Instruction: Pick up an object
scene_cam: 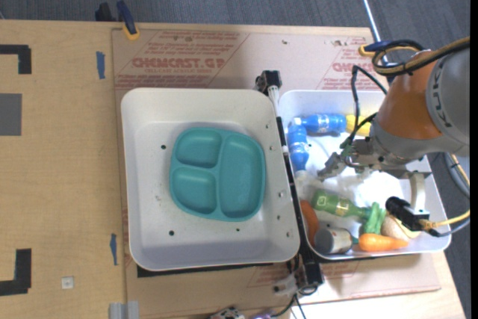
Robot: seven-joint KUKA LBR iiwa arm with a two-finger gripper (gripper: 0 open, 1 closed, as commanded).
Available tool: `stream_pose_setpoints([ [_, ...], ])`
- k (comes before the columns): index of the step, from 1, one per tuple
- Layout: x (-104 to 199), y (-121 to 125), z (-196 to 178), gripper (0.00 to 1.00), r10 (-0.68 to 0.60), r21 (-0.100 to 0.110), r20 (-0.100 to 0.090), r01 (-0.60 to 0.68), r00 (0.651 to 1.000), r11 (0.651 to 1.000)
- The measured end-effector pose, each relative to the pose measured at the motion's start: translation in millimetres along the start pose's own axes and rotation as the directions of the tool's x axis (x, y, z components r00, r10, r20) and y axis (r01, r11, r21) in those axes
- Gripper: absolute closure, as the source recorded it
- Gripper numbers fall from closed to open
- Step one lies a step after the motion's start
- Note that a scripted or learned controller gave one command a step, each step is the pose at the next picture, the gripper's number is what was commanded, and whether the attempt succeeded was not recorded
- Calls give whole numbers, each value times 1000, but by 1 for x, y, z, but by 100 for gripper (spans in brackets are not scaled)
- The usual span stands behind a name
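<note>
Nearest the lens, a carrot (382,241) and a green bottle (340,205) are seen in the right bin (437,217), just below the jaws (345,163), whose spread cannot be told; nothing is visibly held.

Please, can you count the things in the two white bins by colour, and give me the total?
Teal: 1, the divided plate in the left bin.
Blue: 2, the bottles and in the right bin.
Green: 1, the bottle.
Orange: 1, the toy carrot.
Grey: 1, the small can.
Total: 6 that I can tell apart; the arm hides part of the right bin.
</note>
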State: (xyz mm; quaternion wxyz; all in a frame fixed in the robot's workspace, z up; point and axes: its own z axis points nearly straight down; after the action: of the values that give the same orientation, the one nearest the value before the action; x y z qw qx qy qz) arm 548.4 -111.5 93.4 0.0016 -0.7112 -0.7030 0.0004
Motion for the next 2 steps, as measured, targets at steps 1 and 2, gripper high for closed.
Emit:
stream_pose_setpoints([
  [1, 15, 61, 7, 0, -172, -5, 5, 172, 985, 985],
  [2, 16, 61, 8, 0, -172, -5, 4, 172, 985, 985],
])
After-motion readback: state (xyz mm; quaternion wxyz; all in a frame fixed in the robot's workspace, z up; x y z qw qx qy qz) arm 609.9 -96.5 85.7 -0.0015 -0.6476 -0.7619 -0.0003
